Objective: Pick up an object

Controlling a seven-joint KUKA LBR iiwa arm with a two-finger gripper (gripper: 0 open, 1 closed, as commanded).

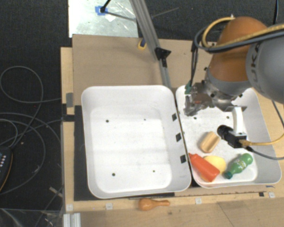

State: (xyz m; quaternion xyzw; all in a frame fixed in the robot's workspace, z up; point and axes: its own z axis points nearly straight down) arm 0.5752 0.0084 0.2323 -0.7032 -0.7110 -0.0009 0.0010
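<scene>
My gripper (193, 106) hangs over the far left part of the right bin (265, 126), close to its left wall. Nothing shows between it and the bin floor. A tan bread-like block (209, 141) lies nearer the front, a short way below the gripper. At the bin's front edge an orange-red carrot-like piece (203, 168) lies beside a yellow lemon (217, 162). A green bottle (238, 166) lies on its side to the right of them.
The left bin (92, 126) stands beside the right one, with a dividing rim between them. A small tan pear-shaped thing (154, 203) lies on the bench in front of the bins. A grey pole (149, 27) slants down from the back.
</scene>
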